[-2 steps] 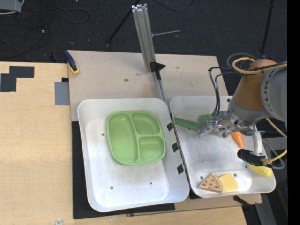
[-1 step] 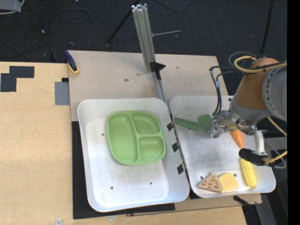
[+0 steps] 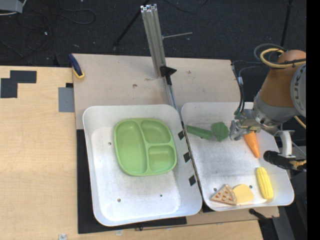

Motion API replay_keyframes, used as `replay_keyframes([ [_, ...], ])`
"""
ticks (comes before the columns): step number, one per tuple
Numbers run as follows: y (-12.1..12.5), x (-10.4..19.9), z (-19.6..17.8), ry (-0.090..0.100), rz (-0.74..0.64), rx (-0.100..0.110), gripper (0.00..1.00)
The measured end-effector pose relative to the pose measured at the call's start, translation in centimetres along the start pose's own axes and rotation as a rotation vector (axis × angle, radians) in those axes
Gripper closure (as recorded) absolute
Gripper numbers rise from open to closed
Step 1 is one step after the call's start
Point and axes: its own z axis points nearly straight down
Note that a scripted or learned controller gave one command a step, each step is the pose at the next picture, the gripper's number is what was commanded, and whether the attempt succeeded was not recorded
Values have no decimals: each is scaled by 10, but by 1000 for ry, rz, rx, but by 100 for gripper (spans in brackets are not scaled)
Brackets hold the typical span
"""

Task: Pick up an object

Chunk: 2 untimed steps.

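My gripper point(image 3: 240, 130) hangs low over the upper right part of the right bin point(image 3: 220, 166). An orange carrot point(image 3: 253, 144) lies just below and to the right of it, its top end right at the gripper. A green broccoli-like piece point(image 3: 208, 132) lies just left of the gripper. A yellow corn cob point(image 3: 264, 183), a pizza slice point(image 3: 223, 196) and a yellow cheese piece point(image 3: 244, 194) rest along the bin's near edge.
The left bin point(image 3: 130, 199) holds a green divided plate point(image 3: 146, 146). A metal post point(image 3: 154, 39) rises behind the two bins. The grey and orange arm point(image 3: 280, 91) covers the right bin's far right corner.
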Motion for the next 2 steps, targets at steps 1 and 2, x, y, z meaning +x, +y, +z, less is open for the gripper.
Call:
replay_keyframes([
  [1, 5, -3, -43, 0, -4, 0, 100],
  [2, -2, 3, -100, 0, -5, -1, 100],
])
